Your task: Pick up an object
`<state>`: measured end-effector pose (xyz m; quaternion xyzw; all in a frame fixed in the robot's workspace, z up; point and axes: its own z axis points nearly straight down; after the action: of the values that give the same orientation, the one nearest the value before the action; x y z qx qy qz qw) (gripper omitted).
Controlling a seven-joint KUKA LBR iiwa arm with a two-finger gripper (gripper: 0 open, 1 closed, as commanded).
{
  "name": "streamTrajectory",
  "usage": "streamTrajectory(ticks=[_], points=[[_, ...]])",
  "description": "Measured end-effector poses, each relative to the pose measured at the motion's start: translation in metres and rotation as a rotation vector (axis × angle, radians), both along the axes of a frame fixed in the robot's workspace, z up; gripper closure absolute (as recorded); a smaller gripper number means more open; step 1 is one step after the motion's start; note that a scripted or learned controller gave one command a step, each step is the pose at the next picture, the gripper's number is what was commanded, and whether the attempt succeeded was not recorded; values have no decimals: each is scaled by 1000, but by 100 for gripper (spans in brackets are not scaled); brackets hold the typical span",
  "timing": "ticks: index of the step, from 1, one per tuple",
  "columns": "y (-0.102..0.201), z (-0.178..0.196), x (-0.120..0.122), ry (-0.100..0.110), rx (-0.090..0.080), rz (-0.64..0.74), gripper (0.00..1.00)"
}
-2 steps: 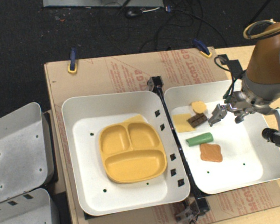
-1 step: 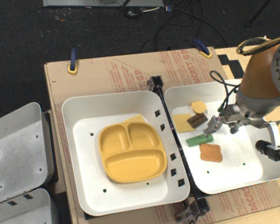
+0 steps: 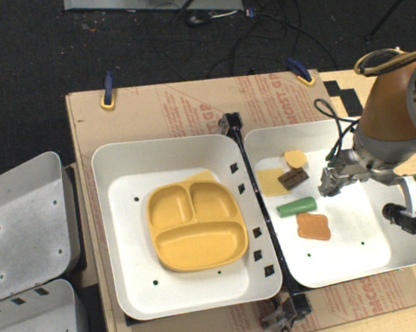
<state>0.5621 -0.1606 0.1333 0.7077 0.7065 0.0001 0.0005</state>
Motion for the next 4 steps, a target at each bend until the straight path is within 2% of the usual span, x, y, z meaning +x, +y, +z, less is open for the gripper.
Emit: streamTrajectory(ticks=[1, 2, 3, 4], points=[[-1, 64, 0, -5, -1, 4, 100], [-1, 101, 2, -4, -1, 4, 100], [61, 98, 18, -1, 2, 10, 100], [106, 94, 33, -1, 1, 9, 100]])
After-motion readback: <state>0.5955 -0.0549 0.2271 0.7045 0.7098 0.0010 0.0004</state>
